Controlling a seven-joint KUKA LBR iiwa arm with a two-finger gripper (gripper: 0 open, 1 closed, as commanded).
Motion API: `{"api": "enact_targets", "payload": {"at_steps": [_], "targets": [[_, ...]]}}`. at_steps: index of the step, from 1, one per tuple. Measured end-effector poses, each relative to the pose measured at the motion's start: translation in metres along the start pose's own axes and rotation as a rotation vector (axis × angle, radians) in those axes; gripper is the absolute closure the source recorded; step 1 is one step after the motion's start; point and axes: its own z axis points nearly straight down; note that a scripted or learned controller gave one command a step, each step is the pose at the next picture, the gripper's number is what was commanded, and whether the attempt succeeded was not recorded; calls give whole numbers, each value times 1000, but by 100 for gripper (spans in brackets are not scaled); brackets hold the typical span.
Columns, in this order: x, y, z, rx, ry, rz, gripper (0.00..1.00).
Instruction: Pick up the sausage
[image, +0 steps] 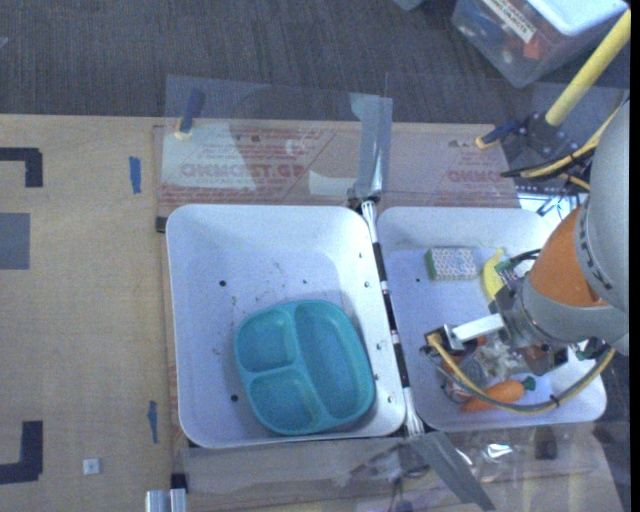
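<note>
Grey arm with two-finger gripper (487, 352) lowered into the right white bin (420, 400), lower right of frame, above an orange carrot-like piece (497, 394); its hold cannot be told, nor the sausage's place; pickup apparently unfinished; teal divided plate (300, 367) lies in the left bin

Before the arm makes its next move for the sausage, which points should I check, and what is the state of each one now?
1. Gripper is over the right bin: ok.
2. Sausage can be identified under the arm: cannot tell.
3. Something held: cannot tell.
4. Carrot lies close below the gripper and may get in the way: not ok.
5. Yellow cable loops near the gripper: not ok.
6. Teal plate sits apart in the left bin: ok.
</note>
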Motion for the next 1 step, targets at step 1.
{"api": "enact_targets", "payload": {"at_steps": [1], "targets": [[36, -52, -69, 22, -20, -156, 100]]}}
